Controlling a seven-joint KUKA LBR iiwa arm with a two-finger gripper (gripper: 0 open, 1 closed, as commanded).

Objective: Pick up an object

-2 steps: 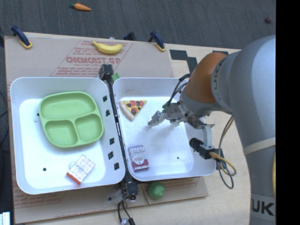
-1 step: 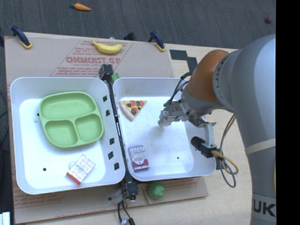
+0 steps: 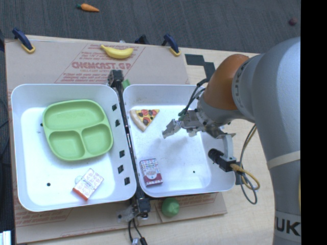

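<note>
While the arm (image 3: 255, 91) reaches in from the right, the gripper (image 3: 171, 130) hangs over the right bin (image 3: 204, 182), near the bin's middle. Whether its fingers are apart or together cannot be told from this view; nothing is seen between them.

Right bin contents:
- A pizza slice (image 3: 144, 117) lies at the upper left, just left of the gripper and apart from it.
- A small red and white carton (image 3: 151, 171) lies flat near the lower left corner, well below the gripper.

Left bin (image 3: 20, 188) contents:
- A green divided plate (image 3: 77, 128) occupies the middle.
- A red and white packet (image 3: 88, 183) lies below the plate, near the bin's front wall.

Outside the bins, a banana (image 3: 117, 50) rests on the cardboard sheet (image 3: 61, 60) behind them. A green ball (image 3: 170, 206) sits just in front of the right bin. A carrot (image 3: 88, 7) lies on the floor, well apart from the bench.
</note>
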